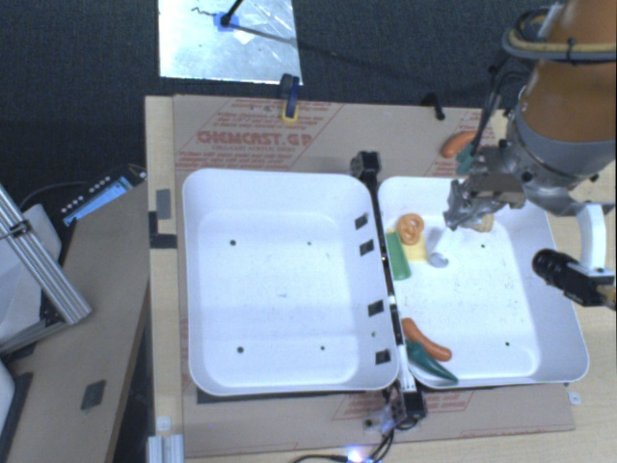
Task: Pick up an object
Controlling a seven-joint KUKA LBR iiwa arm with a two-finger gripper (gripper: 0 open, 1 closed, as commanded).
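Even overhead light, soft shadows; white bins (280, 186) glare slightly (image mildly blurred).

Tan object (482, 223) half behind hand (461, 218).

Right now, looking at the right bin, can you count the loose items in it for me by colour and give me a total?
Orange: 2, a round orange piece and a long orange piece
Green: 2, a green stick and a dark green piece
Yellow: 1, a yellow block
Total: 5
A small tan item near the hand is too hidden to count.
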